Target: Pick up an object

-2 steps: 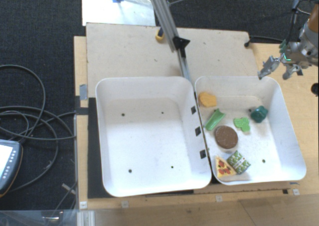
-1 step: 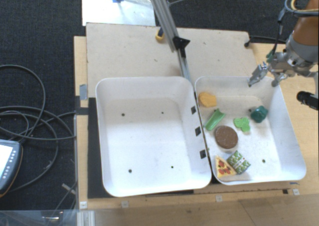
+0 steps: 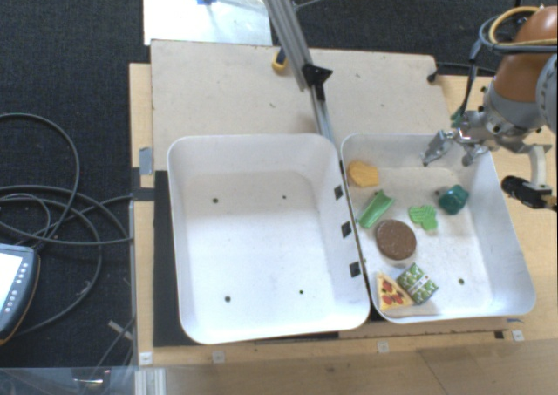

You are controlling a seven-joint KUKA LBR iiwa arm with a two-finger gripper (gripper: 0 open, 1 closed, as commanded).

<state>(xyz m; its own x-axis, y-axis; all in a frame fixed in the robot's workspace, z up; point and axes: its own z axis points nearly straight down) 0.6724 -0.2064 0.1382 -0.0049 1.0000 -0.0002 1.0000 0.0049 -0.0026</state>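
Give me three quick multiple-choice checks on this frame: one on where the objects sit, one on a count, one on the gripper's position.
1. Which bin holds the objects?
A. left bin
B. right bin
C. both bins

2. How many green items lie in that bin?
A. one
B. two
C. four

3. Where is the gripper?
A. over the right bin's far edge
B. low in the left bin
C. on the brown disc

Answers:
1 B: all the objects lie in the right bin.
2 C: green pod, green leaf piece, dark green cup, green patterned block.
3 A: the gripper hangs there, apart from the brown disc.
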